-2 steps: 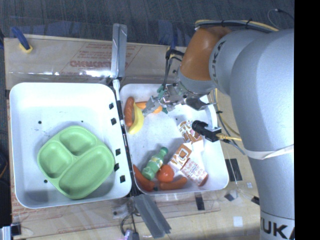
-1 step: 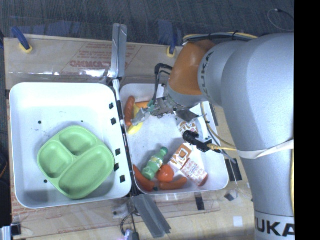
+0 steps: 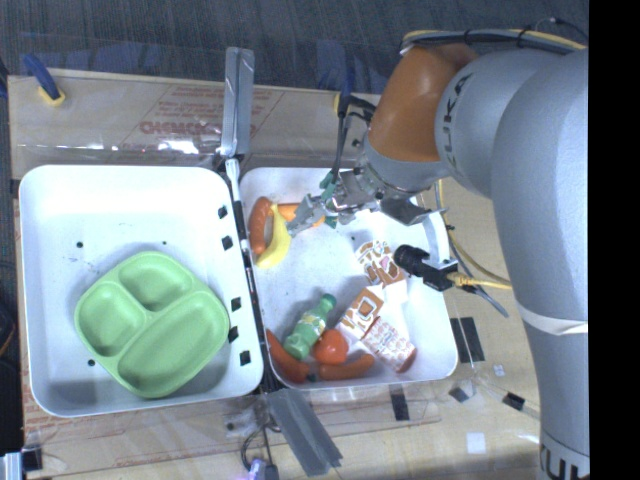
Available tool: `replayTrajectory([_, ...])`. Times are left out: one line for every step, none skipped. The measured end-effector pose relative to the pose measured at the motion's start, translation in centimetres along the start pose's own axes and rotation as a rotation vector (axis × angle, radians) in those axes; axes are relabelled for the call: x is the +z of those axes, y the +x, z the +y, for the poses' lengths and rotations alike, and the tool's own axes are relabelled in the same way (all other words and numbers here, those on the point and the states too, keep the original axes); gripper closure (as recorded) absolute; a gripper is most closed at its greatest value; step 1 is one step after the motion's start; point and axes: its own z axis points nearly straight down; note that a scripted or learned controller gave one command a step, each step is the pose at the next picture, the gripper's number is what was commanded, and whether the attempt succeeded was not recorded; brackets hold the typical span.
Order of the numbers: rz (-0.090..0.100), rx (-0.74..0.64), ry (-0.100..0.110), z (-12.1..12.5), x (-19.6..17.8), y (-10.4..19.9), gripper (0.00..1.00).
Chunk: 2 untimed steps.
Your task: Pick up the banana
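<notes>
A yellow banana (image 3: 276, 242) lies in the right bin (image 3: 330, 268) near its upper left corner, against a reddish sausage-shaped piece (image 3: 260, 224). My gripper (image 3: 312, 211) hangs low over the bin just to the right of the banana's upper end, beside an orange carrot-like piece (image 3: 300, 211). The fingers look slightly apart, and nothing is visibly held between them. The banana rests on the bin floor, apart from the gripper.
The right bin also holds a green bottle (image 3: 309, 325), a red tomato (image 3: 331, 347), red sausages (image 3: 345, 368), and printed cartons (image 3: 385, 338). A green sectioned plate (image 3: 152, 323) sits in the left bin (image 3: 60, 218). The large arm covers the bin's right side.
</notes>
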Motion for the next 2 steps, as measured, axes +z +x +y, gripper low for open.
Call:
replayTrajectory([0.001,0.154,0.002,3.6,10.1,-2.6,0.0])
replayTrajectory([0.001,0.226,0.003,-1.8,0.0,3.1,0.0])
